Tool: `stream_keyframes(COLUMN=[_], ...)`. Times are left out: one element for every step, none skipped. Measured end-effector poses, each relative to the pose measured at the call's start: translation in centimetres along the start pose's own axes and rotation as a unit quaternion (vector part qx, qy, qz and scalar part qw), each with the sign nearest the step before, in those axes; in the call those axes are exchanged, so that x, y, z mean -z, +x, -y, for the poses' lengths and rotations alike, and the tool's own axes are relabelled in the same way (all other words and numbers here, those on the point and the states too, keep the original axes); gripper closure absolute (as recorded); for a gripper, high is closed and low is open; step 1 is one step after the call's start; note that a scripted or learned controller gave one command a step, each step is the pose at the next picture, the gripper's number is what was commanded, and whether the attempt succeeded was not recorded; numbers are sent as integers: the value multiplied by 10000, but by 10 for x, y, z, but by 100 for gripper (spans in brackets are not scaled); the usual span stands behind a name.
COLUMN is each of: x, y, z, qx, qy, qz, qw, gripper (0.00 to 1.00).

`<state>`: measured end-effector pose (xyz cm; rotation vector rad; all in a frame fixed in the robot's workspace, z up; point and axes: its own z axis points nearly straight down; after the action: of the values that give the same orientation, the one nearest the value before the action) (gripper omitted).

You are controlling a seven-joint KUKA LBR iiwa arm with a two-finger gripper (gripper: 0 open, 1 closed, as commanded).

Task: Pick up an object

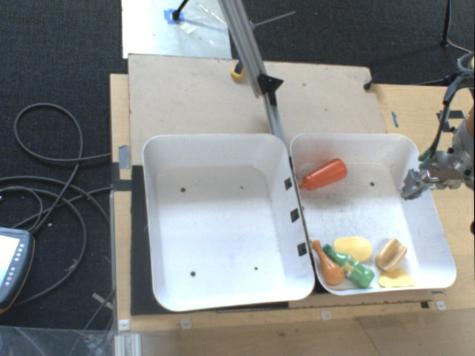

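Observation:
The right bin (415, 162) holds several small toys. A red-orange cylinder-like toy (324, 174) lies near its back left wall. Along the front lie an orange carrot-shaped piece (327, 266), a green toy (352, 269), a yellow lemon-like piece (353, 248), a tan bread-like piece (391, 254) and a flat yellow piece (395, 278). My gripper (413, 186) hangs at the bin's right wall, above its rim, well to the right of the red toy and behind the front cluster. Nothing shows between its fingers.
The left bin (156, 199) stands beside the right one, sharing a middle wall with black tabs. A slanted metal pole (245, 39) crosses the back of the bench. Cables and a pendant (11, 265) lie on the floor at left.

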<state>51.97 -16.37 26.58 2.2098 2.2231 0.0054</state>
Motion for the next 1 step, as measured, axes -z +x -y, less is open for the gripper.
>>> stream_keyframes(x=[-14], y=[45], z=[-11], qx=[18], qy=[31], qz=[-22], qw=[10000], gripper=[100])
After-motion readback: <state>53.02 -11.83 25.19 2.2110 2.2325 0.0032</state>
